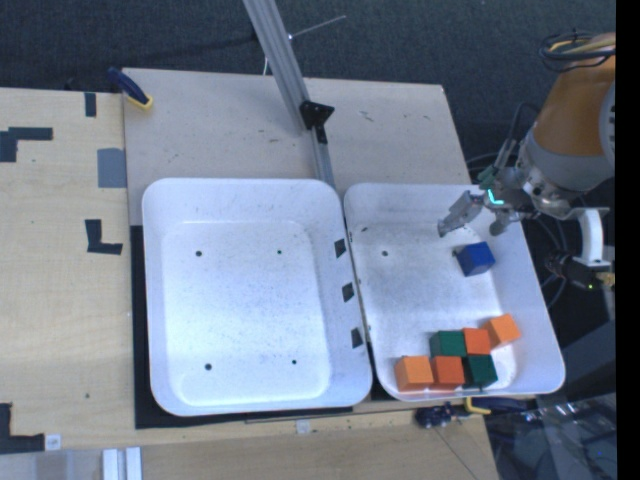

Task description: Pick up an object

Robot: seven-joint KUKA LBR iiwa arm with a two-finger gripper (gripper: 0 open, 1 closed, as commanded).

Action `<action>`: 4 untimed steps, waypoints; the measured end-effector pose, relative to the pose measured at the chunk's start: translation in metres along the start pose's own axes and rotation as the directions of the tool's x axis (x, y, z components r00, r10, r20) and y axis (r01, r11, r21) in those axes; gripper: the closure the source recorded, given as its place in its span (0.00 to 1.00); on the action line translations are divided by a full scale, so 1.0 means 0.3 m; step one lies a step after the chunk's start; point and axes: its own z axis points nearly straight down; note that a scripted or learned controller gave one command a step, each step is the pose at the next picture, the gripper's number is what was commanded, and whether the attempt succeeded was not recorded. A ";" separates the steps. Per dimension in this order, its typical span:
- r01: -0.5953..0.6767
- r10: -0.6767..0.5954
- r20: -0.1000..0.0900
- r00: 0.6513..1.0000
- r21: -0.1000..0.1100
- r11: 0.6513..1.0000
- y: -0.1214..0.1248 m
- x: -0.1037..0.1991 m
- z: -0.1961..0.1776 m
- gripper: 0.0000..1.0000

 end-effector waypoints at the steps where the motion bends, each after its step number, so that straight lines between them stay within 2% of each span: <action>1: 0.001 -0.001 0.001 1.000 -0.004 1.000 0.003 0.000 -0.008 0.00; 4: 0.001 -0.001 0.002 1.000 0.000 1.000 0.007 0.024 0.439 0.00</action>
